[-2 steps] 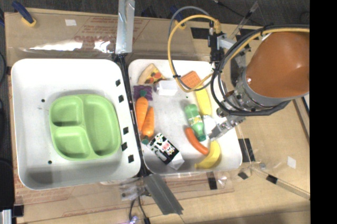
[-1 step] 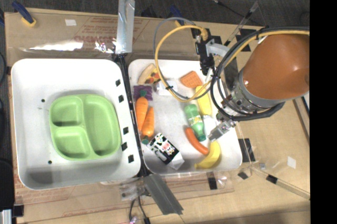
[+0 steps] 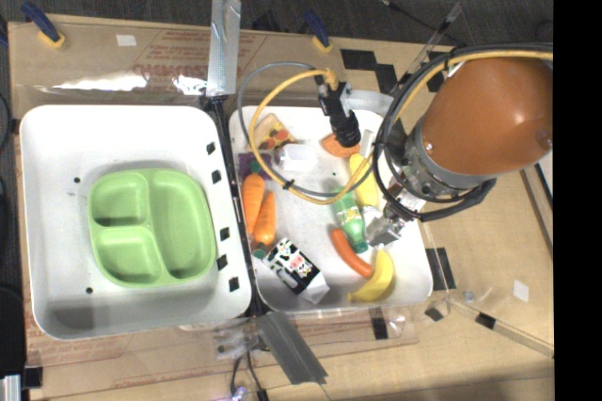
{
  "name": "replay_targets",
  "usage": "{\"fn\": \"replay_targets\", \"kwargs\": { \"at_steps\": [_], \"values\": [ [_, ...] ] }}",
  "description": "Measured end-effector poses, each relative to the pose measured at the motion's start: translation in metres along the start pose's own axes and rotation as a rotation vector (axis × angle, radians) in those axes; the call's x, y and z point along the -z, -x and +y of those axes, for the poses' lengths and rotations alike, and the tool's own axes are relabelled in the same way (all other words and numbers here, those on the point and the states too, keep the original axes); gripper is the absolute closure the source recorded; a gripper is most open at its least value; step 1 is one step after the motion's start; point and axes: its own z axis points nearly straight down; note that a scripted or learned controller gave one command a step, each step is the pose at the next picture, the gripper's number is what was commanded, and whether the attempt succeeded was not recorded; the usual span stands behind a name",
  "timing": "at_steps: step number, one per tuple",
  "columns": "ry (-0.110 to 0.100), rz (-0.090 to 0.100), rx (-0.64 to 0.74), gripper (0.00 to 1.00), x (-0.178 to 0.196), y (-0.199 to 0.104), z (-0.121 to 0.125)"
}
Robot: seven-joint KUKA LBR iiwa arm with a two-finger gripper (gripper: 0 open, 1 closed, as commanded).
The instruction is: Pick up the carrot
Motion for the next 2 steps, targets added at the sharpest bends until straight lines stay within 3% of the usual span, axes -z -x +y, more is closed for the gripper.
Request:
{"fn": "replay_targets", "kwargs": {
  "at_steps": [1, 2],
  "values": [
    [0.000, -0.002, 0.134, 1.00, -0.016, -0.020, 0.018],
    [-0.001, 0.002, 0.236, 1.00, 0.009, -0.060, 0.028]
  ]
}}
